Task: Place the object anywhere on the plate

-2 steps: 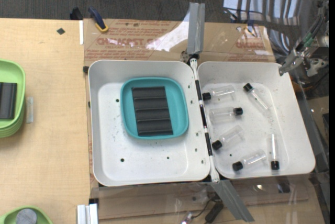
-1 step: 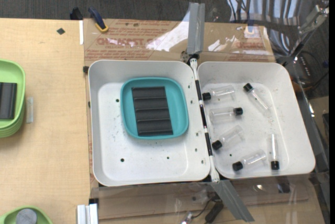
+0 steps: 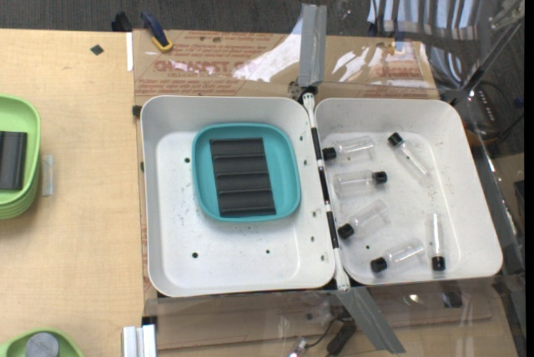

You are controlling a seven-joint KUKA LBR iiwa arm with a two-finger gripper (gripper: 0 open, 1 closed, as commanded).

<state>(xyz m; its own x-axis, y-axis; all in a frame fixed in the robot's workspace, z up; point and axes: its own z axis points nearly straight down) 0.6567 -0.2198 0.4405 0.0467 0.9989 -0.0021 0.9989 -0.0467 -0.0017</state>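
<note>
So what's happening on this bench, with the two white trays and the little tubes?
Nothing is being handled at this moment. The right bin holds six clear vials with black caps, such as one vial near its top left, all lying loose. The left bin holds a teal plate with a dark ridged insert. No vial lies on the plate yet, so the placing job looks not yet done.

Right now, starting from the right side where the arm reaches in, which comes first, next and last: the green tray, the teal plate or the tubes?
1. Tubes: in the right bin, nearest that side.
2. Teal plate: in the left bin, near the middle of the view.
3. Green tray: on the wooden top at the far left edge.
</note>
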